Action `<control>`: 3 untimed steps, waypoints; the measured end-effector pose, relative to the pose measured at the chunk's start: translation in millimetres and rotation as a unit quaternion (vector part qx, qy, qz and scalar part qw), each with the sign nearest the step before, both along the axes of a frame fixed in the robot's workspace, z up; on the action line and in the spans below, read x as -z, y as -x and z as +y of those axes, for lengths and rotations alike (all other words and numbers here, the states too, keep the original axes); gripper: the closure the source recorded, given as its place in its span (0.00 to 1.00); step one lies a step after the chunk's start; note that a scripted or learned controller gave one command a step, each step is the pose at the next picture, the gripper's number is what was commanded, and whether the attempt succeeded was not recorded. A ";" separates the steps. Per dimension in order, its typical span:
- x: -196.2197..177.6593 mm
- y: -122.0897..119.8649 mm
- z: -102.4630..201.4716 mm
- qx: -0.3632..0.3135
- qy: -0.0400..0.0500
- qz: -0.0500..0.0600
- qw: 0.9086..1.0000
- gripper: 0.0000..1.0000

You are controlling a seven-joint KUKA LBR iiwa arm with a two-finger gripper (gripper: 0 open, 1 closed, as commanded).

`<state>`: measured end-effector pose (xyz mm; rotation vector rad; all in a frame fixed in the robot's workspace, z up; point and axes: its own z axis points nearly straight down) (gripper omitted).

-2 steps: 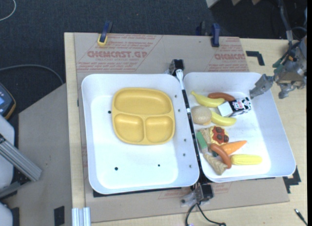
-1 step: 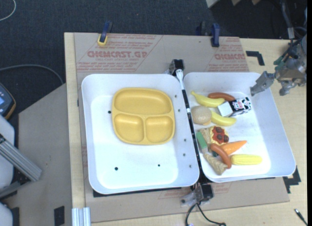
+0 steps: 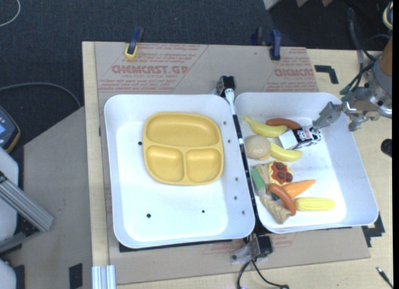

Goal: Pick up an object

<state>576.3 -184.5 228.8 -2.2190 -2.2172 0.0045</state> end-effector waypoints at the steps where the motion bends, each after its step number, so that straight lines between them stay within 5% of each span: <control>1: 48.5 6.6 -6.6 0.000 0.000 0.001 1.000 0.00; 3: 146.9 17.3 -5.3 0.000 0.000 0.000 1.000 0.00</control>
